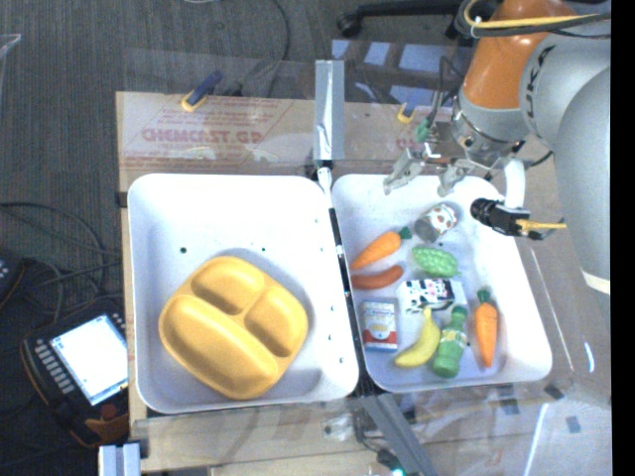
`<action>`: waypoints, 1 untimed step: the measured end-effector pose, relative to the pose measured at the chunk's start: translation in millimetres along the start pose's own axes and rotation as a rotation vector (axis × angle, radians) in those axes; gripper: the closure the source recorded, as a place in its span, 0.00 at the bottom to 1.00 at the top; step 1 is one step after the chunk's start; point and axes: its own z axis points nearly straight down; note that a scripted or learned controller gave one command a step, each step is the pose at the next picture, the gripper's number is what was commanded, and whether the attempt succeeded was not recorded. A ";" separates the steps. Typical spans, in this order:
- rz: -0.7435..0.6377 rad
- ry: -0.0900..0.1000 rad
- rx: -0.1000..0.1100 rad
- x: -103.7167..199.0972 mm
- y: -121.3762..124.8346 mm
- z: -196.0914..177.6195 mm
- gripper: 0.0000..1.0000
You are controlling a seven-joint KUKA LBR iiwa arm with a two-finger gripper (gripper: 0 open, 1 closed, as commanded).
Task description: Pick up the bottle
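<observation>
A: At the far rim of the right bin (536, 296), the gripper (427, 174) hangs over the edge, fingers spread and nothing between them.

B: And the bottle?

A: The green bottle (449, 343) lies down at the near edge of that same bin, cap pointing away from the near rim, tucked between the banana (421, 342) on one side and a carrot (485, 331) on the other. Well apart from the fingers, nearly the whole bin's length between them.

B: Crowded down there.

A: Very. The banana touches it or sits just beside it, and a small white carton (380, 325) and a printed packet (433, 291) crowd in close. My guess is that's simply how a tumbled bin settles: everything slid toward the near wall.

B: Why is the arm up by the far rim, then?

A: Looks like a ready pose to me, jaws splayed before a descent. Right under it there's a small grey-and-white object (437, 220), a second carrot (377, 249) and a green bumpy thing (435, 261), none of them the target.

B: The left bin (159, 226)?

A: It carries a yellow divided tray (234, 325), sitting toward its near side.
</observation>
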 end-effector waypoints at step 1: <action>-0.193 0.001 -0.004 -29.9 -16.7 84.8 0.00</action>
